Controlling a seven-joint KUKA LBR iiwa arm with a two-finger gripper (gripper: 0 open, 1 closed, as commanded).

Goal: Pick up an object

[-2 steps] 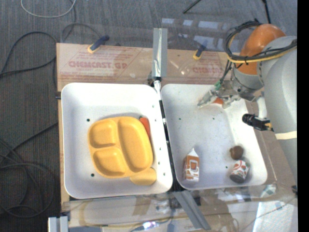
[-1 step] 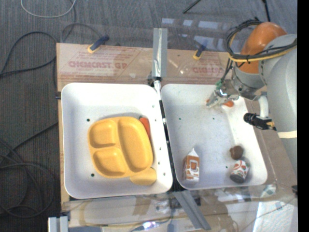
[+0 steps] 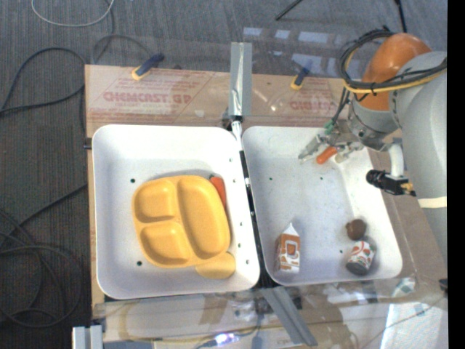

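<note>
The gripper (image 3: 325, 148) is hovering over the right bin's (image 3: 320, 217) far end, fingers spread and holding nothing. The carton (image 3: 288, 248), 1 likely target, is standing at the bin's near wall, beside 2 small objects.

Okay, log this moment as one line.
gripper: over right bin's far side | carton, cup: on bin floor | yellow tray: left bin

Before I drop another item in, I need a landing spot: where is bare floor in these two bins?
Right bin: open middle between the gripper at the far edge and the near row of small carton, brown ball and cup. Left bin: crowded; the yellow divided tray leaves only a far strip and margins.
</note>
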